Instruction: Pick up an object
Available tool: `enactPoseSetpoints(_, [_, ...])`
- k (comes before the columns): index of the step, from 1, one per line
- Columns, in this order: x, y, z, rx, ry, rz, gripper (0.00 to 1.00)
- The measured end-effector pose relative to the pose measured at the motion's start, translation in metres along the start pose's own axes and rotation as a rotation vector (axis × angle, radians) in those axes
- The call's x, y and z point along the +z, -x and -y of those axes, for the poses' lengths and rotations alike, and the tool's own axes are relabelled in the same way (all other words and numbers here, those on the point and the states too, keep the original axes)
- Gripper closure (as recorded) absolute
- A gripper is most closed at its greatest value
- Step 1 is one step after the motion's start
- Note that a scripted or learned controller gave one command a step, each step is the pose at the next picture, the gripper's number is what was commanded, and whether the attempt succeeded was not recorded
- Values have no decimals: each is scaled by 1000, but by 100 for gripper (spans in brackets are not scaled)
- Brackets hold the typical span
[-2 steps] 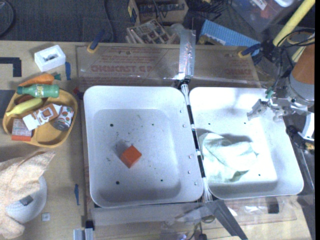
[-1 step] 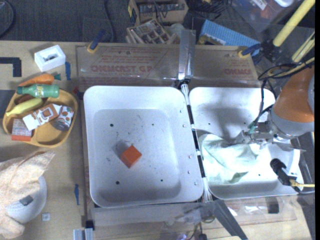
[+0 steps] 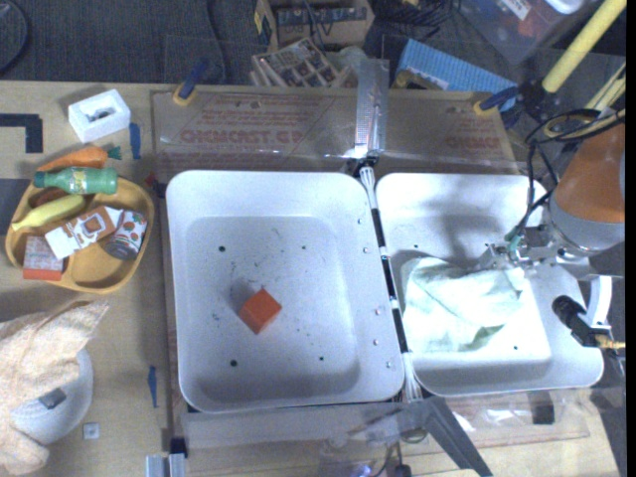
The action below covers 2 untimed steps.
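Tool (image 3: 504,253) sits low in the right bin (image 3: 571,361), near its back right corner, just at the upper edge of the pale cloth (image 3: 459,303); whether it is open or closed I cannot tell, and nothing is seen gripped. I judge it is placed there to take the cloth, which lies crumpled over the bin's middle. In the left bin (image 3: 199,217) an orange cube (image 3: 260,310) rests alone, a little front of centre, well apart.
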<state>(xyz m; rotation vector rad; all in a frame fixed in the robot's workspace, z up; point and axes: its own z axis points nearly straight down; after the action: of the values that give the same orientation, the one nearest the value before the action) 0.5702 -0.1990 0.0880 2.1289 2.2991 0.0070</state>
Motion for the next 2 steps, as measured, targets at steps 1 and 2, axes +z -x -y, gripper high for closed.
enactPoseSetpoints(1, [-4,8,-86,-62,-5,-1,0])
enactPoseSetpoints(2, [1,-39,-100,-317,-9,-1,0])
